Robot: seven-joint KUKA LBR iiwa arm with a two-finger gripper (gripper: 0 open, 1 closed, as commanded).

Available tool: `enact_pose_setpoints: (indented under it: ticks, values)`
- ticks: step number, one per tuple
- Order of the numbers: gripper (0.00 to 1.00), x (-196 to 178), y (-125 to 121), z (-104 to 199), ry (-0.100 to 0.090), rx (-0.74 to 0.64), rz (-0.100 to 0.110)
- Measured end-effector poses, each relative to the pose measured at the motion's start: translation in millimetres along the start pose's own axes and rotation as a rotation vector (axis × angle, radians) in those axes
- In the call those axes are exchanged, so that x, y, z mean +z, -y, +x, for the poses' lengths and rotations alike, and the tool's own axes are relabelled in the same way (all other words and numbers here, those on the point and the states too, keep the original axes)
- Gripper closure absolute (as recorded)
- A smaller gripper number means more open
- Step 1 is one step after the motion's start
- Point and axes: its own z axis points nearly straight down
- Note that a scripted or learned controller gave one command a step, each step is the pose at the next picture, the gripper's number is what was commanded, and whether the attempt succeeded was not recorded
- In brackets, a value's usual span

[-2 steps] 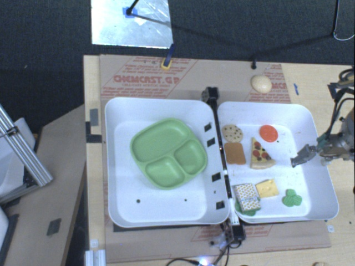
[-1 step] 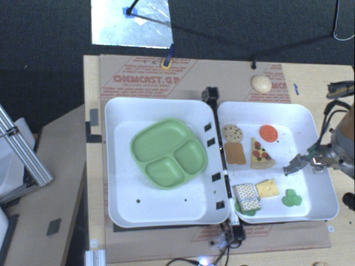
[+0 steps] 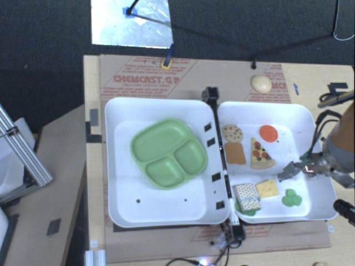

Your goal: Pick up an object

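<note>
My claw hangs over the right-hand bin, near its right wall, with my arm coming in from that side. Whether it is apart or together I cannot tell; it shows as a dark, blurred shape, and nothing is visibly caught in it.

I take the pizza slice as my landmark. It lies in the middle of the right-hand bin, and my claw sits just to its right and a little lower, close but apart from it. Above the slice is a round orange-red piece. To the slice's left lies a brown toast-like piece, and above that a chocolate-chip cookie. Below the slice is a yellow block, with a patterned box further left of that. Below and right of the slice, under my claw, is a green leafy piece.

Far left of the slice, the other bin carries a green divided plate.
</note>
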Motion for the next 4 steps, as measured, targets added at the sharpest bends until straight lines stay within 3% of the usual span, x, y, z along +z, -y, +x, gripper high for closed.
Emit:
enact_pose_setpoints:
  ticks: [1,2,4]
  values:
    - [0.00,48.2,-2.8,2.1,-0.006,-0.001,-0.004]
    - [1.00,33.4,-5.8,0.6,0.000,-0.002,-0.015]
    - [1.00,-84.0,-10.3,-4.9,0.004,-0.004,-0.009]
